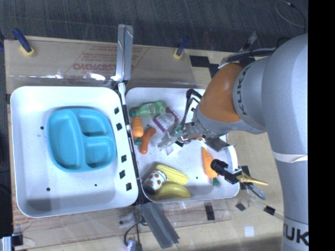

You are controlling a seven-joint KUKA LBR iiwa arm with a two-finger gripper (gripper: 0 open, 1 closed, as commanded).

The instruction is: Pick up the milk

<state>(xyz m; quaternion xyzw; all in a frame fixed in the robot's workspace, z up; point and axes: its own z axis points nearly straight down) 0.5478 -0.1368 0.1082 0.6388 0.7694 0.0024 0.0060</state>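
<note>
Over the right bin [230,190], the tool [175,139] hangs just below the milk [165,121]; whether it is released or clenched, I cannot tell.

A dark grey carpet [157,9] is lying along the top, behind the bench. Brown cardboard [78,54] is covering the bench top, and blue clamps [22,42] are holding it at the back edge. A thin cable [293,9] is curling on the carpet.
</note>
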